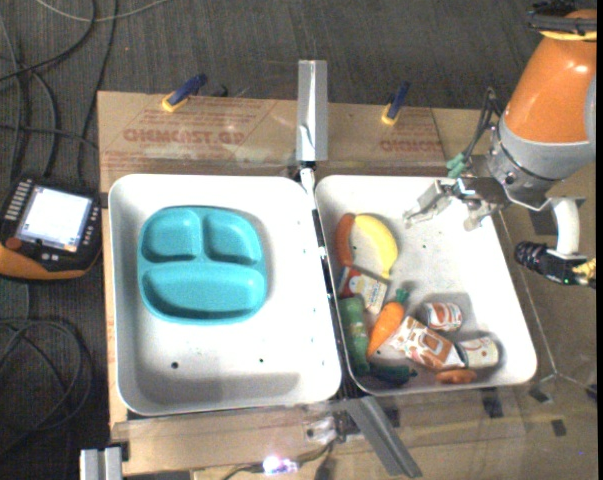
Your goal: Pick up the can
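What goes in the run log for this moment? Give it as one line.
arm: over right white bin's far right corner | end effector: open, holding nothing | small red-and-white metal can: lying in right bin, untouched | left bin: blue plastic divided tray

Faint reddish lettering printed across the cardboard sheet (221,138) behind the two bins, too blurred to read for certain. More red print at its right end, likewise illegible. Labels on the small packets (421,346) unreadable too.

The turquoise divided plastic tray (203,264) looks smooth and faintly glossy. Both shallow white plastic bins (221,383) have a matt sheen. The small red-and-white metal can (440,315) shines; brown cardboard (231,138) looks dull.
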